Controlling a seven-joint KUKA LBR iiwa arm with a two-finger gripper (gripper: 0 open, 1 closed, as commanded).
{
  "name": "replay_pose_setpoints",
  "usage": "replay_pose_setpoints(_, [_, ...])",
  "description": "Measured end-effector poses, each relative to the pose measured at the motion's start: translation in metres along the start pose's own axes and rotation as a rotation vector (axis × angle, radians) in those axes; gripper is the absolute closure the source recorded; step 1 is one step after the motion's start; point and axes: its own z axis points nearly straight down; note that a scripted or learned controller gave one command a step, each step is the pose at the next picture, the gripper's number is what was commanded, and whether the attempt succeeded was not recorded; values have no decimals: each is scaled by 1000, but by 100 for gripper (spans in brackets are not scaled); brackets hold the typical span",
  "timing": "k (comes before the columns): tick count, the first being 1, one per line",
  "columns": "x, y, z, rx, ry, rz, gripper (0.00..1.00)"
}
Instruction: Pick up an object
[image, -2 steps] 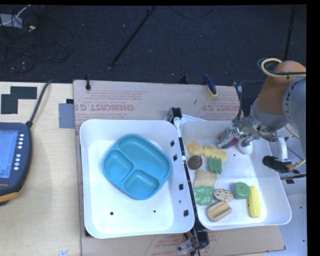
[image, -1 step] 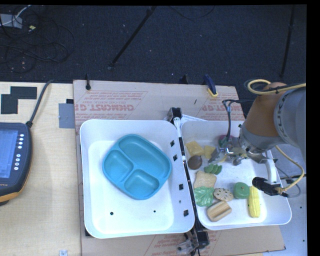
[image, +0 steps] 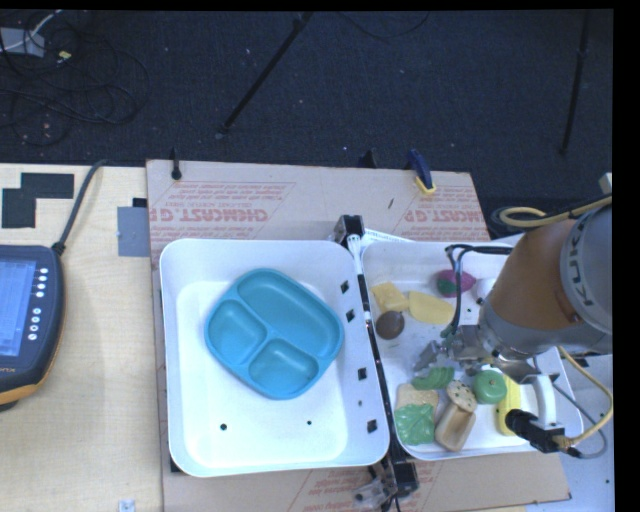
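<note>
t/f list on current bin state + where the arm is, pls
1. The blue divided plate lies in the left bin. True.
2. The small items sit in the left bin too. False: they are in the right bin.
3. The arm is over the right bin. True.
4. The end effector is above the plate. False: it is low among the right bin's items.
5. A brown ball lies near the divider. True.
</note>
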Motion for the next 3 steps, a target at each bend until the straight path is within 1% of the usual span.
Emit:
replay_pose_setpoints(1, [0,3,-10,0,4,3,100])
replay_pose_setpoints(2, [0,3,-10,1,4,3,0])
replay_pose_setpoints(3, [-29,104,-7,-9,-5,-6,0])
